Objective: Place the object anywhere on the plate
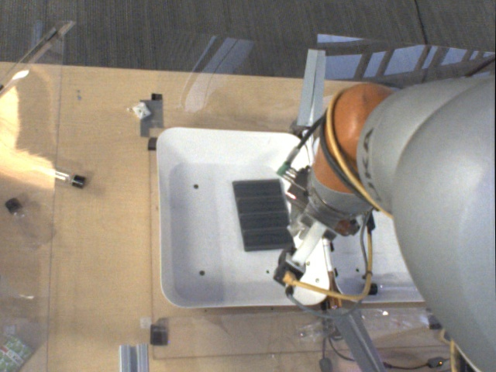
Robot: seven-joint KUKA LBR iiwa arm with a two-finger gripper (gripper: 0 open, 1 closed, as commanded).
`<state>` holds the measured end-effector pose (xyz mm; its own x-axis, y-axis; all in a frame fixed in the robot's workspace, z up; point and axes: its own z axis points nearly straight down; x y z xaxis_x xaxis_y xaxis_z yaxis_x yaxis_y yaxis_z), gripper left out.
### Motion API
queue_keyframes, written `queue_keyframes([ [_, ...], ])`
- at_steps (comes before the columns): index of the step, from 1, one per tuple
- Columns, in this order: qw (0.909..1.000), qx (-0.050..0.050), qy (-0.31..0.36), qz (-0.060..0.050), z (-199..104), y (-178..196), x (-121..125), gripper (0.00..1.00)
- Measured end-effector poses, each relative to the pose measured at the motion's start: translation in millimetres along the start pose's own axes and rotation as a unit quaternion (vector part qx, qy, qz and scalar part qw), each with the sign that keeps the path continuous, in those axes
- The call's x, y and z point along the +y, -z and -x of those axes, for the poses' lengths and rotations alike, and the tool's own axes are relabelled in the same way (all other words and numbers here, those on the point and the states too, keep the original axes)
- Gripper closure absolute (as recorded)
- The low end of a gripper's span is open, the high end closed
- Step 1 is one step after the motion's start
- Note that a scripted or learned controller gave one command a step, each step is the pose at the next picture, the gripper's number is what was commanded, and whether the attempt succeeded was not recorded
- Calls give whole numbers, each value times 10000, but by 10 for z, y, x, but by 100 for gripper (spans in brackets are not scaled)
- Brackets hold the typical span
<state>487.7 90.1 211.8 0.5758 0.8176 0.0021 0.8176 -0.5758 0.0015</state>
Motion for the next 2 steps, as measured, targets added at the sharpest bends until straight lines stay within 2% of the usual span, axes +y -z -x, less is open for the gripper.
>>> queue_keyframes([
  [1,9997,0,228,5,10,654,390,100],
  [2,9899,0,1415,-5,-356,257,-252,100],
])
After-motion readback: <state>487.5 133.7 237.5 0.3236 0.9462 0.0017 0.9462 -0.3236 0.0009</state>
